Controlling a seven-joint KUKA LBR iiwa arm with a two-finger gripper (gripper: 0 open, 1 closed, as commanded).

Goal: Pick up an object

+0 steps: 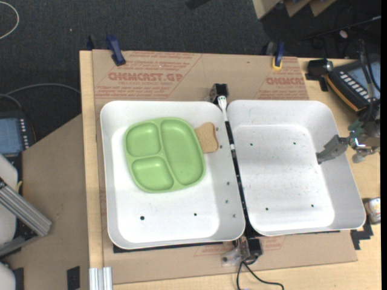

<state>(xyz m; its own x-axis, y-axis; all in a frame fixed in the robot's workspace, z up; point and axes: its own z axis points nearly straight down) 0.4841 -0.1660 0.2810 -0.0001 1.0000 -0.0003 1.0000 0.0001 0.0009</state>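
cardboard-topped surface (181, 71) is lying under my end effector (329, 148); grip unreadable. i'm reaching far across for the tan piece (207, 137) touching the green plate (164, 154).

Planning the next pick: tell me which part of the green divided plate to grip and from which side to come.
Grip the green divided plate by its raised outer rim, probably the lower-left edge, coming down from above. It lies flat in the left bin, so just the rim gives the pincer something thin to close on. The upper-right edge is crowded by the tan piece touching it, and the bin's lower part is bare.
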